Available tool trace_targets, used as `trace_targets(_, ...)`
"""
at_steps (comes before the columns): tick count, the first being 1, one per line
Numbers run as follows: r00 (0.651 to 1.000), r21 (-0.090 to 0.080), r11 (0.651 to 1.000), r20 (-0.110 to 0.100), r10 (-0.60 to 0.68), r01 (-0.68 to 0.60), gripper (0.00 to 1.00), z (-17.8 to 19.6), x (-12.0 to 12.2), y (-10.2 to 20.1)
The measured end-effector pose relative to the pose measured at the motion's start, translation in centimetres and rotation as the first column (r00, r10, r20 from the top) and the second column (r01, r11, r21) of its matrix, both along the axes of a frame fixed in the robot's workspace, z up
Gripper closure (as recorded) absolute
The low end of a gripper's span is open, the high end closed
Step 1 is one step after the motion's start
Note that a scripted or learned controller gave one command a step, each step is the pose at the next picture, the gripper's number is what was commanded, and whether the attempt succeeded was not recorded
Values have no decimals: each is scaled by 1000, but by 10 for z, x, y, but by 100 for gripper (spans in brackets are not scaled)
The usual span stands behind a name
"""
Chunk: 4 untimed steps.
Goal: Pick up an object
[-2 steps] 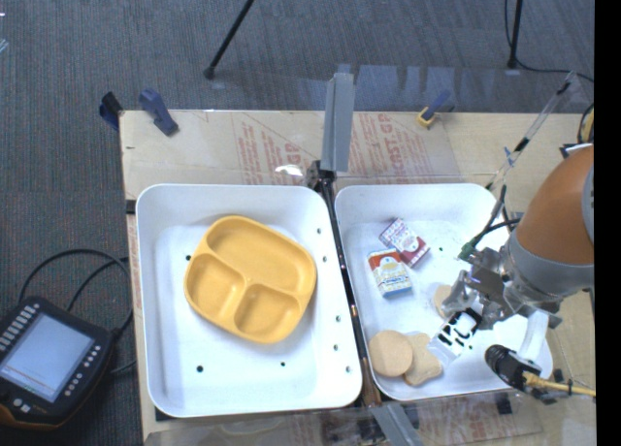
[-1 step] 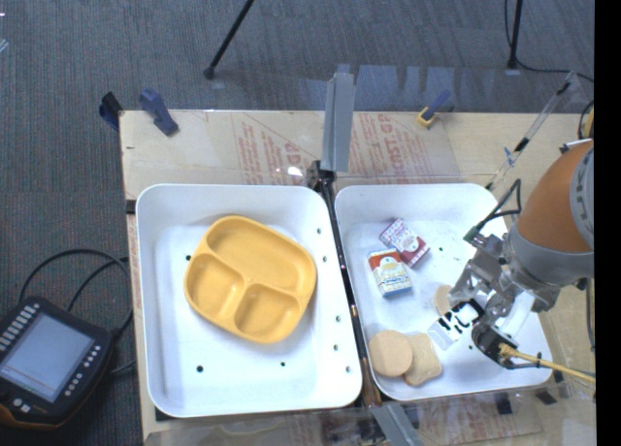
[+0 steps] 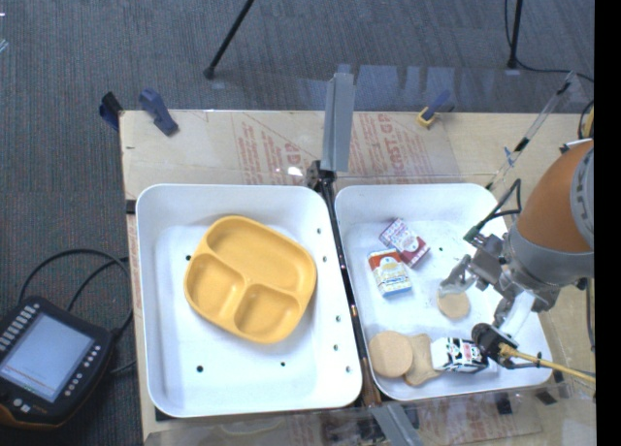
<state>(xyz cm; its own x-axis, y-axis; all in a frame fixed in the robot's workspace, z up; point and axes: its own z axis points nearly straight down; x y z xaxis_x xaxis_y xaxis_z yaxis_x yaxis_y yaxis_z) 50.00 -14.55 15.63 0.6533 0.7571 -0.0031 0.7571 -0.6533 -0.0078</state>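
Two shallow white bins sit side by side on the counter (image 3: 243, 148), filling the lower middle of the frame. The left bin (image 3: 155, 240) holds one yellow divided plate (image 3: 250, 277) with three compartments, lying flat near the bin's centre. The right bin (image 3: 427, 204) holds the loose objects. There are two small cartons in its upper middle: a red-and-white one (image 3: 404, 241) lying at a slant, and just below and left of it a white one with a blue edge (image 3: 390, 272); the two look to be touching or nearly so at a corner. Three tan round cookie-like pieces lie lower down: one small one (image 3: 453, 305) to the right of centre, and two larger ones at the bottom edge, the left (image 3: 392, 353) overlapping the right (image 3: 421, 359). One black-and-white carton (image 3: 463, 355) lies just right of those two. The grey arm with its orange band (image 3: 563, 204) enters from the right edge of the frame, and the hand (image 3: 464, 280) hangs over the right part of the right bin, just above the small tan piece. Nothing can be seen between its fingers, and whether they are spread or closed I cannot tell. A handheld control pendant (image 3: 44, 362) rests on the floor at the lower left.
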Motion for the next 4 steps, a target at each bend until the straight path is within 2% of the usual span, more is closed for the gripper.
trace_targets(1, 999, -2, 999, 1, -53, 53, 0, 66, 52, 28)
trace_targets(2, 997, -2, 997, 1, -71, 71, 0, 51, 129, 21)
trace_targets(3, 994, -3, 994, 2, -109, 109, 0, 75, 130, 40)
trace_targets(4, 997, -1, 997, -3, -72, 72, 0, -45, 113, 50)
